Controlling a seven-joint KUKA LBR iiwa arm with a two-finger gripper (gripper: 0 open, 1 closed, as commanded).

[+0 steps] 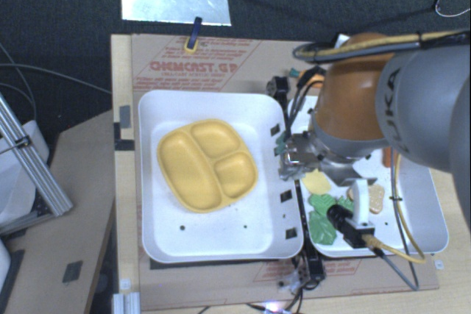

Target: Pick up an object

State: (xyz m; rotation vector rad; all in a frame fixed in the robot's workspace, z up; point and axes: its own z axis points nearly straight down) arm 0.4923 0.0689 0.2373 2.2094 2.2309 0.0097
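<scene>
Objects for picking lie in the right bin [434, 232], lower right of the frame: a green leafy piece [321, 223], a pale yellow piece [317, 182] and a tan biscuit-like piece [376, 198]. The arm [368, 114] hangs low over them, so I'd judge this the reach-down step, with nothing visibly held. Whether its grasp is released or clenched I cannot tell. Next it must settle on one item. Centre frame, the left bin [169, 239] holds a yellow divided plate [207, 164].
</scene>
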